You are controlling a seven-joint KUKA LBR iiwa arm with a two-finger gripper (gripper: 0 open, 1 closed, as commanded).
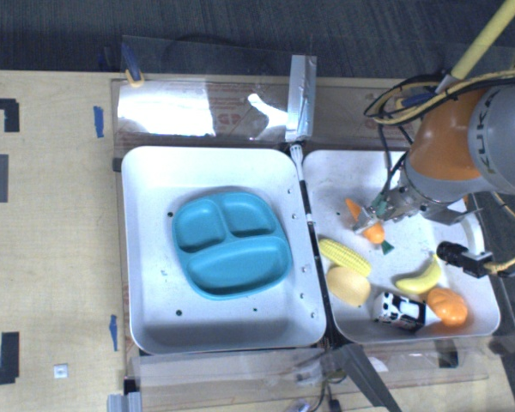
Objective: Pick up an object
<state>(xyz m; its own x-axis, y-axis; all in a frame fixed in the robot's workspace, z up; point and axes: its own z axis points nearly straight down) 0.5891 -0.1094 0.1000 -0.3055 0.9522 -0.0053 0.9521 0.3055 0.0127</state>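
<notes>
The left bin (154,316) holds one blue plate (232,243) with three compartments, lying roughly in the middle of the bin's floor. In the right bin (335,170) the toys sit mostly along the near and left sides: one ear of corn (343,255), yellow and ridged, lies at a slant close to the dividing wall, and one pale yellow lemon (348,286) rests just below it, touching or nearly so. Further right stands one small black-and-white cow (401,310) (too small to make out much beyond its patches), then one yellow banana (419,278) curving above it, and one orange fruit (449,306) in the near right corner, just beside the banana's end. The task's thing looks to be the single small carrot (372,231), bright orange with a green tip, lying on the bin floor above the corn, with another orange bit just beside it to the upper left. The gripper (379,213) hangs right over the carrot, reaching in from the right under the grey and orange arm (463,144); whether its pincer is wide, narrow or closed on the carrot cannot be told from this angle.
</notes>
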